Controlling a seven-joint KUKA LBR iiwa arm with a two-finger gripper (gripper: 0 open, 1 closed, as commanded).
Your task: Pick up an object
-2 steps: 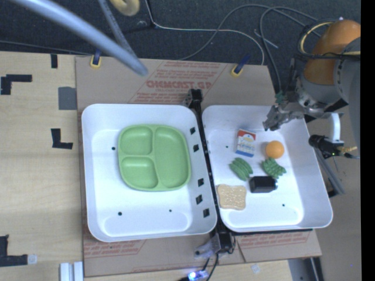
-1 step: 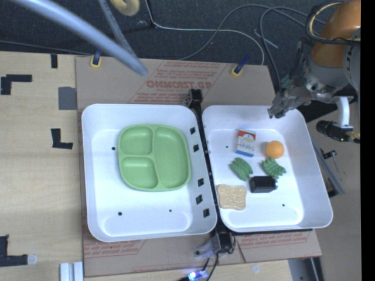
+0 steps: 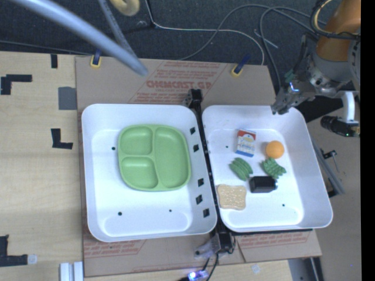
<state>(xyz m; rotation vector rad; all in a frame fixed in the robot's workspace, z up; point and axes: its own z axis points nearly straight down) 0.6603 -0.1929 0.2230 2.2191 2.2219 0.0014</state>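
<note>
The right bin (image 3: 304, 157) holds a small red, white and blue carton (image 3: 246, 142), an orange ball (image 3: 274, 150), two green leafy pieces (image 3: 241, 168) (image 3: 273, 168), a black block (image 3: 262, 184) and a slice of toast (image 3: 231, 196). My gripper (image 3: 282, 105) hangs over the bin's far right corner, above and behind the objects, with nothing visibly held. The grey arm with its orange band (image 3: 343, 16) comes in from the upper right.
The left bin (image 3: 99, 174) holds a green divided plate (image 3: 155, 157). A black divider (image 3: 199, 151) with clips separates the bins. Cables trail across the dark surface behind, and a grey pole (image 3: 76, 22) slants through the upper left.
</note>
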